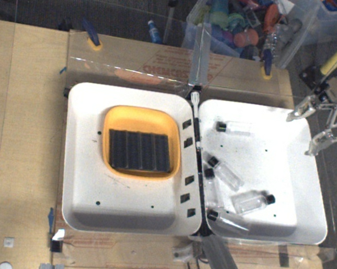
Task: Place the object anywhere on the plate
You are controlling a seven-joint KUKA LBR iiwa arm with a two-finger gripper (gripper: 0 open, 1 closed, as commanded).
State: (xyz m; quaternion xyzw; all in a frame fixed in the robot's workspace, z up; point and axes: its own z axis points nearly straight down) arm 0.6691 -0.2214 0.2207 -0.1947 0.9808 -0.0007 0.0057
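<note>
Hovering end effector (313,125) spread, holding nothing, above right bin's (309,202) far corner. Pick not begun; next: descend onto bottle (252,201), carry to plate (144,119).

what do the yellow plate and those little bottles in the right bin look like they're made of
Plate: probably smooth moulded plastic, going by its even yellow-orange colour and soft rounded rim; a dark ribbed insert sits in it. Bottles: clear, see-through bodies with black caps, so glass or clear plastic; the view cannot settle which.

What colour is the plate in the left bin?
Orange-yellow plate, with a dark ribbed block lying on it, seen in the camera view.
</note>
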